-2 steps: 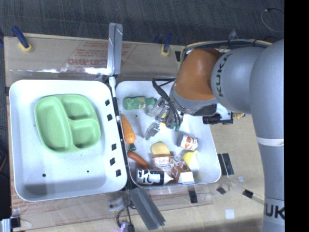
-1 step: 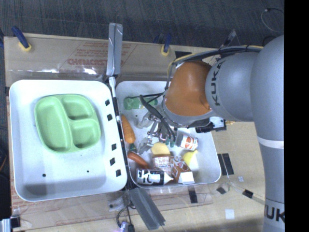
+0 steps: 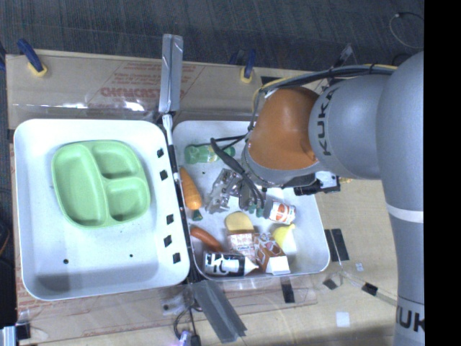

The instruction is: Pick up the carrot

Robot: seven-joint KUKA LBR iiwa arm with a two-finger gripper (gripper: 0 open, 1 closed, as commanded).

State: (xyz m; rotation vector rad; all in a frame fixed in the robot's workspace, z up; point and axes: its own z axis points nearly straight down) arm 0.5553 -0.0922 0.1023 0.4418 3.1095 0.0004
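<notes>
The carrot (image 3: 190, 188) is an orange, tapered piece lying along the left wall of the right bin (image 3: 314, 247), pointing up and down the view. My gripper (image 3: 227, 190) hangs over the middle of that bin, a short way to the right of the carrot and apart from it. Its metal fingers point down and to the left, and nothing shows between them. The orange wrist band (image 3: 287, 130) and grey arm hide the bin's upper right part.
The right bin also holds a green packet (image 3: 202, 153), a red sausage (image 3: 207, 236), a yellow wedge (image 3: 240, 222), a small can (image 3: 281, 212), a black-and-white can (image 3: 223, 264) and snack packs. A green divided plate (image 3: 101, 182) lies in the left bin (image 3: 43, 265).
</notes>
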